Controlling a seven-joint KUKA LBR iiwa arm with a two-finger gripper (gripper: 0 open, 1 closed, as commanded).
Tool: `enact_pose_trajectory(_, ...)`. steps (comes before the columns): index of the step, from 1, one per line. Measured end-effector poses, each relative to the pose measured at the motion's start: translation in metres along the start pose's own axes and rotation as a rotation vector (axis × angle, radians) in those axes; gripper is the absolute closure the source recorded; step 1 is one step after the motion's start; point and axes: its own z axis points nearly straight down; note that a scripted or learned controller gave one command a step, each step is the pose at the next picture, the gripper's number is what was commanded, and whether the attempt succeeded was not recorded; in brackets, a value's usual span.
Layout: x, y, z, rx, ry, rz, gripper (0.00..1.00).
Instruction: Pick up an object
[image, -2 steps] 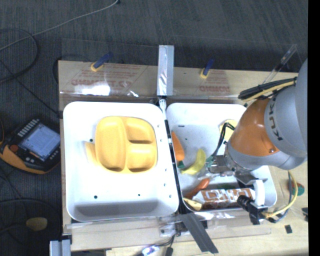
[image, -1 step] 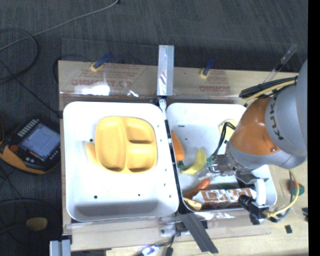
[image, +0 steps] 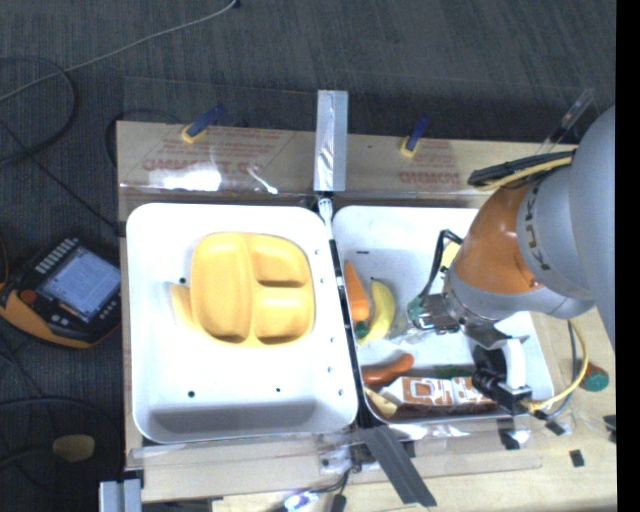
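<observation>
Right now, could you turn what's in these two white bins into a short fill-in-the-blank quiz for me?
The shallow white bin on the view's left holds a divided plastic tray coloured ___.
The robot's tool hangs over the other white bin, on the view's ___.
There, beside a yellow banana-shaped toy, lies a carrot-shaped toy coloured ___.
Missing words: yellow; right; orange.

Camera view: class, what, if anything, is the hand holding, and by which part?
It cannot be told: the hand is down in the right bin beside the yellow fruit, and the arm hides any hold.
</observation>
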Motion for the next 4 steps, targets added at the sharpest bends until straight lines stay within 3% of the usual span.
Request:
enact_pose_trajectory(1, -0.001, 0.002, 0.000, -0.008, -0.004, 0.000, 0.00)
enact_pose_trajectory(3, -0.004, 0.074, 0.002, -0.001, -0.003, 0.144, 0.00)
enact_pose_trajectory(4, -0.009, 0.035, 0.000, -0.011, -0.005, 0.030, 0.00)
